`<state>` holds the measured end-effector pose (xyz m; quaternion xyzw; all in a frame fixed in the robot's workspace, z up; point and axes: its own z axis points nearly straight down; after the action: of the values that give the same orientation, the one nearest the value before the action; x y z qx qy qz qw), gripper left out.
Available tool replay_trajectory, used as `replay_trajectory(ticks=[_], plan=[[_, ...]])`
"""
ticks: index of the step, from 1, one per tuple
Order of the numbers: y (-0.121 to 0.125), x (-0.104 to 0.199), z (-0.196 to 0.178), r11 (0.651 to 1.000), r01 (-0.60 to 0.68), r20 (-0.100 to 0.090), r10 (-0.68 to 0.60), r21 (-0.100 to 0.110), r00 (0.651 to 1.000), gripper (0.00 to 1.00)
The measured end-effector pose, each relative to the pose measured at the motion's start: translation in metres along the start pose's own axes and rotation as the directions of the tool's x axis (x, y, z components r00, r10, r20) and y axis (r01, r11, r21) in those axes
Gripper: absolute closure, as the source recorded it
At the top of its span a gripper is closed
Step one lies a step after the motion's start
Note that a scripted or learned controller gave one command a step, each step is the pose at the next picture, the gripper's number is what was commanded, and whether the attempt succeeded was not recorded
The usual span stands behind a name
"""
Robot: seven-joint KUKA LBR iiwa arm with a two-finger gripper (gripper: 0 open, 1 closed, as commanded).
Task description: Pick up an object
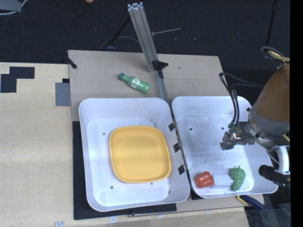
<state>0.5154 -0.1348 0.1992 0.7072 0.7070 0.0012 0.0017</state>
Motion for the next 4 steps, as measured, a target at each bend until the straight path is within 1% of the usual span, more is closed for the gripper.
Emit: replay_trajectory(ticks=[1,2,3,4], plan=[[0.001,-0.001,-0.048,1.000,0.000,0.000,0.000,0.001,1.000,1.00],[0.005,0.057,-0.051,1.000,0.004,-0.002,-0.004,0.004,1.000,1.00],[0.002,0.102,-0.053,1.000,0.003,-0.001,-0.003,0.004,1.000,1.00],[-0.004,0.155,-0.038,1.000,0.003,-0.001,-0.003,0.006,1.000,1.00]])
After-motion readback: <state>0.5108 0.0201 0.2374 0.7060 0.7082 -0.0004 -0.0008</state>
